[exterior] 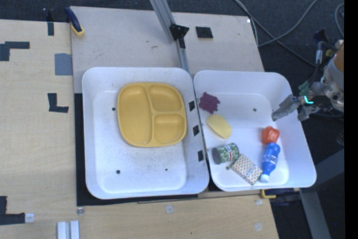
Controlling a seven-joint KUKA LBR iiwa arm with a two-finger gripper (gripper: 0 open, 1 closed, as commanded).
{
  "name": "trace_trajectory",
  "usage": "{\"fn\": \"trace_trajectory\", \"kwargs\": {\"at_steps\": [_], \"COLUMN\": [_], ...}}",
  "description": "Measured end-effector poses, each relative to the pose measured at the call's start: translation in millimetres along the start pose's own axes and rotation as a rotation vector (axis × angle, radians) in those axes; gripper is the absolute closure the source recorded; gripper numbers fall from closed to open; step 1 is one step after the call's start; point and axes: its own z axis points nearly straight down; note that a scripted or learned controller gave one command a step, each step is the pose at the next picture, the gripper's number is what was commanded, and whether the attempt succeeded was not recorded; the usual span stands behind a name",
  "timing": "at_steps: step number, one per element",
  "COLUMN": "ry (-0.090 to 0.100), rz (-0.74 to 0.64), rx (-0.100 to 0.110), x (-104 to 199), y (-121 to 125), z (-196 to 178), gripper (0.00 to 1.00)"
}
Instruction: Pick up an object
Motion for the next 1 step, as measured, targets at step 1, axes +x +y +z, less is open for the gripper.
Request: {"fn": "trace_trajectory", "kwargs": {"at_steps": [1], "ry": [-0.001], "rz": [0.000], "rx": [-0.002], "x": [-0.1], "y": [0.4], "z": [-0.7], "gripper": [0.00]}}
